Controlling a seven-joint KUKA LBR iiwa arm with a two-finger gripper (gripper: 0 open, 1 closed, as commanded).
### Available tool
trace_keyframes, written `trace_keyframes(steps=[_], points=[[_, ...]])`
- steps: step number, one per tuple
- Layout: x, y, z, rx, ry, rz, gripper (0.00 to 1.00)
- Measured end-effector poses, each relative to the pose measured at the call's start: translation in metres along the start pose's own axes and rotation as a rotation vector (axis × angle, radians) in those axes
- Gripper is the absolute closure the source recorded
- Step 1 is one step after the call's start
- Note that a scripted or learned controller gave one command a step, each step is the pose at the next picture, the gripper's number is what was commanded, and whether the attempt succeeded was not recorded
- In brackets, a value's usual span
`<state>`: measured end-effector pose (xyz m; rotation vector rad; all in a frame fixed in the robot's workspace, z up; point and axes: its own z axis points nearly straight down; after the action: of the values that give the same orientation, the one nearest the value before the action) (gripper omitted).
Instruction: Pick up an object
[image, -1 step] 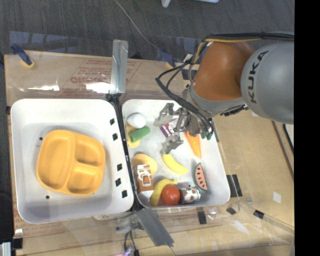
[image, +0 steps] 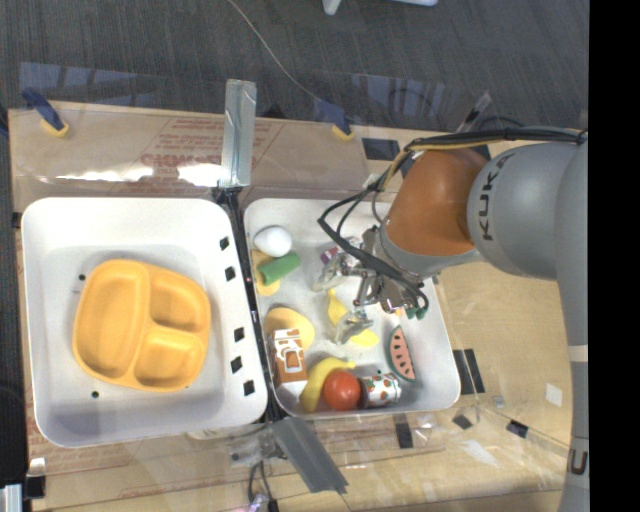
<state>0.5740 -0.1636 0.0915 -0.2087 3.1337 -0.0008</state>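
We see the grey arm's two-finger gripper (image: 352, 318) lowered into the right white bin (image: 437, 345), its tips over a small pale yellow toy piece (image: 354, 332) near the bin's middle. We cannot tell whether it grips anything. A watermelon slice (image: 400, 353) lies just to its right, a red tomato (image: 342, 390) nearer the front wall. The left white bin (image: 40, 240) holds a yellow divided tray (image: 140, 323).
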Motion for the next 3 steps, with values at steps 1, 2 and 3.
trace_keyframes(steps=[1, 2, 3], points=[[-0.004, -0.003, -0.002, 0.001, -0.004, -0.137, 0.00], [0.004, 0.012, 0.000, -0.002, 0.002, -0.190, 0.00], [0.002, 0.013, -0.011, -0.001, -0.001, -0.194, 1.00]])
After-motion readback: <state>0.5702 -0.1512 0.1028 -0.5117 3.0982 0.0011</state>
